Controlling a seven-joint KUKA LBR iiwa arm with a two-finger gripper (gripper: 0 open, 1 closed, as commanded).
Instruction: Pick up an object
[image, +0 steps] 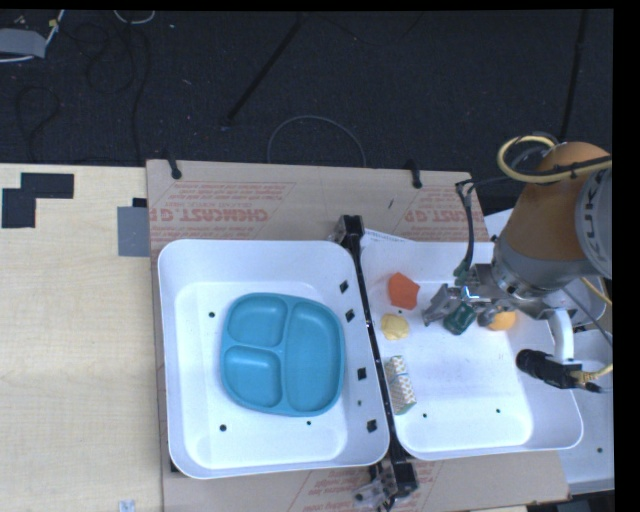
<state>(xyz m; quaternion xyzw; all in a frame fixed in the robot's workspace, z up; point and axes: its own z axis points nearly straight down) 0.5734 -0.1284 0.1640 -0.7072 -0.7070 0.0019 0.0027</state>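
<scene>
Near edge of right bin: patterned cylindrical object lying by the divider, just beside the bin wall. Farther in, small yellow object, then orange block beyond it, both left side of same bin. Left bin holds blue divided plate, three compartments, flat on the bin floor. Gripper low in right bin, mid-depth, right of the yellow object; dark green object and an orange-yellow object at it. Can't tell finger state or whether anything is gripped.
</scene>
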